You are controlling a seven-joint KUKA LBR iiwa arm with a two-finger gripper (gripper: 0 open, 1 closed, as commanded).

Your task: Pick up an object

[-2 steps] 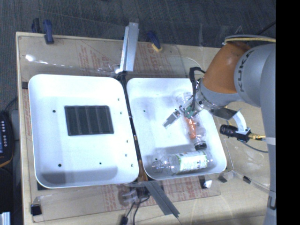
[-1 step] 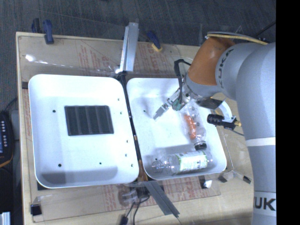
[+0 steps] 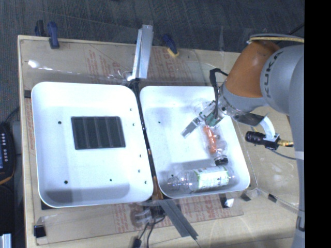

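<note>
The grey KUKA arm point(image 3: 269, 81) reaches from the right over a wooden bench point(image 3: 36, 56) carrying two shallow white bins. The left bin point(image 3: 51, 174) holds a dark ribbed tray point(image 3: 98, 132) lying flat near its middle. The right bin point(image 3: 165, 107) holds a clear plastic bottle with a white label point(image 3: 204, 180) lying on its side along the near wall, and a smaller clear bottle with orange contents point(image 3: 212, 141) lying lengthwise by the bin's right wall, its dark cap toward the larger bottle.

The gripper point(image 3: 190, 129) hangs over the middle of the right bin, just left of the orange bottle's upper end; whether it is spread or closed cannot be told from this angle, and nothing is seen caught in it.

The risk from here is a miss. Both bottles are round, clear and slick, so a closing grip set off-centre would likely roll the orange bottle against the wall or squeeze it out sideways. The gripper sits beside the bottle, not astride it.
</note>
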